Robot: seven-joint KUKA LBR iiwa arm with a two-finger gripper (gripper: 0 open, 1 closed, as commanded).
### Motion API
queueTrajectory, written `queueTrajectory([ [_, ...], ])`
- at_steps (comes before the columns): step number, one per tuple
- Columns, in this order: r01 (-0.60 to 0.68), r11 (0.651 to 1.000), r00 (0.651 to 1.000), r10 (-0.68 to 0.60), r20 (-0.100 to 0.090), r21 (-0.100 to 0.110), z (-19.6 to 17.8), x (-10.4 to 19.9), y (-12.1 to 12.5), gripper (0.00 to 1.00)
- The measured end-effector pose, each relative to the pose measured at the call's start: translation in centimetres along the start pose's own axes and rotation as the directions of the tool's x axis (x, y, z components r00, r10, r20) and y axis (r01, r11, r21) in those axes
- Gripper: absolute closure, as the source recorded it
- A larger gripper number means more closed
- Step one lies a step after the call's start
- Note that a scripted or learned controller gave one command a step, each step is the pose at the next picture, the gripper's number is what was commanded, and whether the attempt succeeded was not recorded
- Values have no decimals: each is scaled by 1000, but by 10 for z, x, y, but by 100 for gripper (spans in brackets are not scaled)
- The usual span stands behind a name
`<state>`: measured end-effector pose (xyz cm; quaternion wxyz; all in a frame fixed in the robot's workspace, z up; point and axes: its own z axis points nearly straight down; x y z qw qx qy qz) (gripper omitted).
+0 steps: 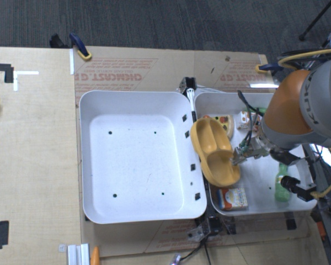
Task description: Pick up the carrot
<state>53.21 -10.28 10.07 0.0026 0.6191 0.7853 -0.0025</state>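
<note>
Reaching with the gripper (238, 154) into the right bin (265, 210), at a tan two-lobed dish's (215, 150) rim, giving no telling of its grip, sharing space with a green bottle (282, 184), a packet (237, 199) and an orange sliver, possibly the carrot (223, 199), lying against the packet.

White bins (94, 148), mustard-yellow bowl (214, 150), green bottle (282, 185), orange band (289, 106) on grey arm, tan cardboard (127, 73) with red lettering
</note>
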Motion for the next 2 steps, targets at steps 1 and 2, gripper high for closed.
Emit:
queueTrajectory([
  [1, 0, 1000, 1000, 0, 0, -1, 0, 0, 0, 0],
  [2, 3, 1000, 1000, -3, 1, -3, -10, -1, 2, 100],
])
